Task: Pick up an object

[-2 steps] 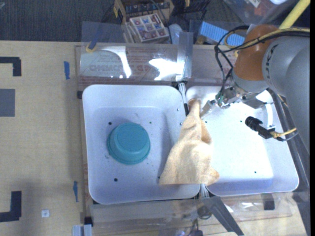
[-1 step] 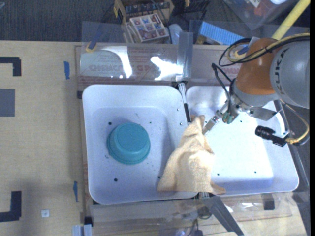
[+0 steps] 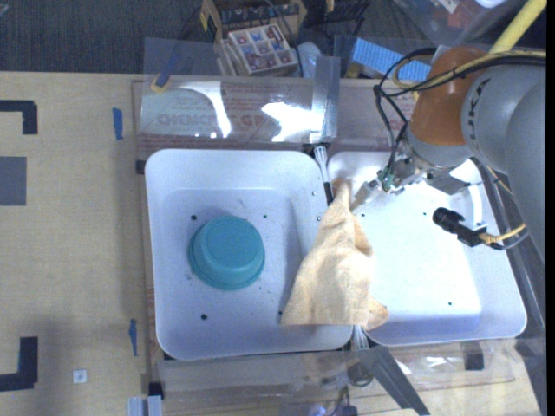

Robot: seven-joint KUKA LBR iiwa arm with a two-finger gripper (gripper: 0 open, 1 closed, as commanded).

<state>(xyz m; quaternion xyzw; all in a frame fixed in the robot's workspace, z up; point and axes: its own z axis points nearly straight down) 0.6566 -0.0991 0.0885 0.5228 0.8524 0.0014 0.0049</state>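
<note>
Camera view: cloth (image 3: 336,271) hangs lengthwise from the gripper (image 3: 357,196), pinched at its top corner.

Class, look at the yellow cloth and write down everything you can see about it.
The cloth is pale yellow, soft and crumpled, like a towel or rag. It drapes over the divide between the two bins, with its wide lower part lying in the left bin and spilling into the right bin. Its narrow top rises to a point near the gripper, as if lifted there.
</note>
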